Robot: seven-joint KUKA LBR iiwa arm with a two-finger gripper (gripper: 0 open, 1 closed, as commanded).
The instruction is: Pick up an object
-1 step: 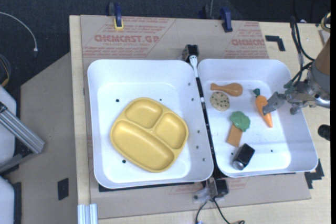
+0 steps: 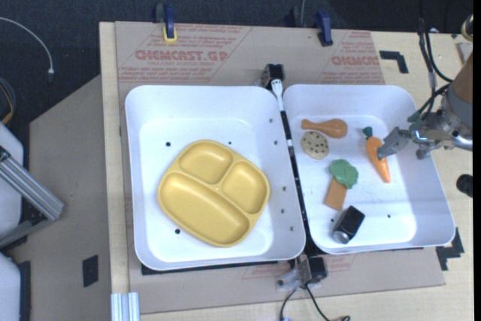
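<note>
At the right of the frame we see the gripper point(image 2: 406, 139) with its 2 fingers spread apart, grasping nothing; 1 fingertip point(image 2: 389, 146) sits just beside the toy carrot point(image 2: 378, 155), which lies in the right bin point(image 2: 432, 225), right of the green piece point(image 2: 345, 172).
</note>
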